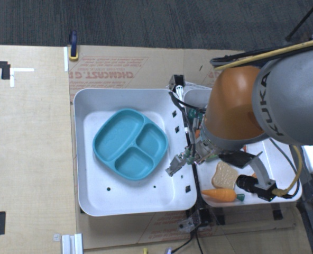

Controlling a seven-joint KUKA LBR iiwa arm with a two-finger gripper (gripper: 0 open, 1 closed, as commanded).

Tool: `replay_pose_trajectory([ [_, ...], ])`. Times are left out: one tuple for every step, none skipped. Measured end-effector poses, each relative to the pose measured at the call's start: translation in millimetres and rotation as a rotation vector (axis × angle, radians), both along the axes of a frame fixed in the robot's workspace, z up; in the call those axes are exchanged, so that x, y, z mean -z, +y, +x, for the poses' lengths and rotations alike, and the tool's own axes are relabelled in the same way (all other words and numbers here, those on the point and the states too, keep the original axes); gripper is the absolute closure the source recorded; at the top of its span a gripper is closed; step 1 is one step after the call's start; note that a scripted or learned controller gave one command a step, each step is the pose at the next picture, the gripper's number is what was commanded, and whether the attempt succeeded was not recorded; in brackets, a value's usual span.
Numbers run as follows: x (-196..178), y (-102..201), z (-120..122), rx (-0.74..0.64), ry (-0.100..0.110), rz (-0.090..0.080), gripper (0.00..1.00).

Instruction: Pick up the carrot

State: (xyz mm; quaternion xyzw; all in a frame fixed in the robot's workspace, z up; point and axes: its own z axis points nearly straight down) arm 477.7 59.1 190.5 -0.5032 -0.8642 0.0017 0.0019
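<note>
carrot lies in right bin, beside bread slice | gripper state unclear, seemingly empty

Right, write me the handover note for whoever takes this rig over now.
Gripper: low over the seam between the two bins, nothing seen between its fingers; open or shut unclear.
Carrot: lying at the near edge of the right bin, beside a slice of bread.
Blue divided plate: in the left bin.
Done: nothing yet.
Left: reach the carrot, grasp it, lift it.
</note>
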Motion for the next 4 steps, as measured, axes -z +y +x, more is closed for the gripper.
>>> replay_pose_trajectory([
  [-9,-2,2,0.006,-0.001,-0.002,1.00],
  [-93,-30,2,0.182,-0.009,-0.002,1.00],
  [-93,-30,2,0.180,-0.008,-0.002,0.00],
  [0,3,0,0.281,-0.002,-0.002,0.00],
])
